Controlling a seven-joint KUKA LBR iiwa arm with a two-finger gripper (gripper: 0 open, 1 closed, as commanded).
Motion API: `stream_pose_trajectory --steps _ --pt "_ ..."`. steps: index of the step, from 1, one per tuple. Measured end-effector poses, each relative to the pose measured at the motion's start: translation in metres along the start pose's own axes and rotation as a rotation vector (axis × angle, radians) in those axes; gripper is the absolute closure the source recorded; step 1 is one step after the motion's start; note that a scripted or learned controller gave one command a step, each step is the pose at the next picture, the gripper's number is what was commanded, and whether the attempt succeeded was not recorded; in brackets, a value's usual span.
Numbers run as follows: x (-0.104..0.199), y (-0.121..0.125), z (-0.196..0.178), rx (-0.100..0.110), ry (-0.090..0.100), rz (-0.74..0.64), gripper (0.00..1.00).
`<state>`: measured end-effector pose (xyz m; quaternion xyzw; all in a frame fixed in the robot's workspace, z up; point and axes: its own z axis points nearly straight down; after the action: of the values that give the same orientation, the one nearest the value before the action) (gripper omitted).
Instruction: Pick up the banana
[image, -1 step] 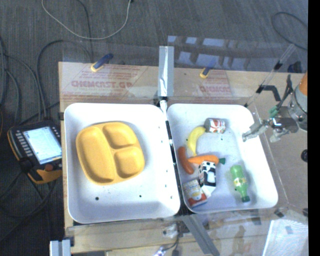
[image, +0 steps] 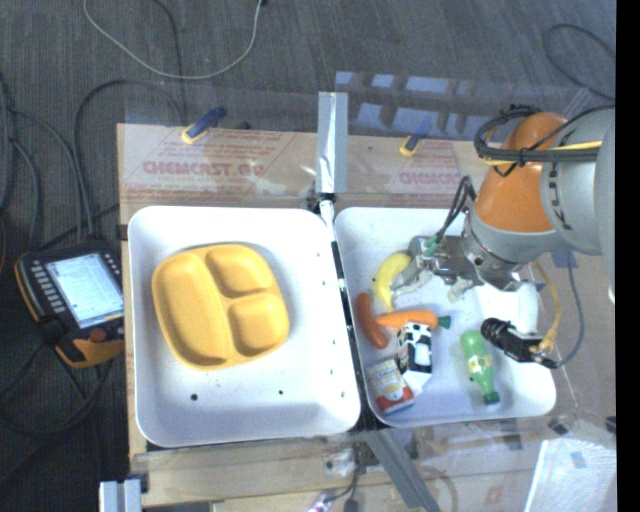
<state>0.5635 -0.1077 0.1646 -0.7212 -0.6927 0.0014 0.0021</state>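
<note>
The yellow banana (image: 391, 276) lies curved in the upper left part of the right bin (image: 520, 405). My gripper (image: 424, 266) hangs just right of the banana, low over the bin, at the end of the grey arm with the orange band (image: 520, 190). Its metal fingers (image: 412, 250) look spread apart beside the banana's upper end, with nothing between them. The banana rests on the bin floor.
Just below the banana lie an orange carrot (image: 408, 318) and a reddish sausage (image: 371, 323). A cow-patterned carton (image: 416, 350), a small can (image: 389, 385) and a green bottle (image: 478, 365) crowd the bin's lower half. A yellow compartment tray (image: 222, 305) sits in the left bin (image: 150, 400).
</note>
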Motion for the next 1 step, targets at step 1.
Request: stream_pose_trajectory --steps 1 --pt "-0.0108 0.0275 0.0748 -0.012 -0.004 -0.272 0.00"
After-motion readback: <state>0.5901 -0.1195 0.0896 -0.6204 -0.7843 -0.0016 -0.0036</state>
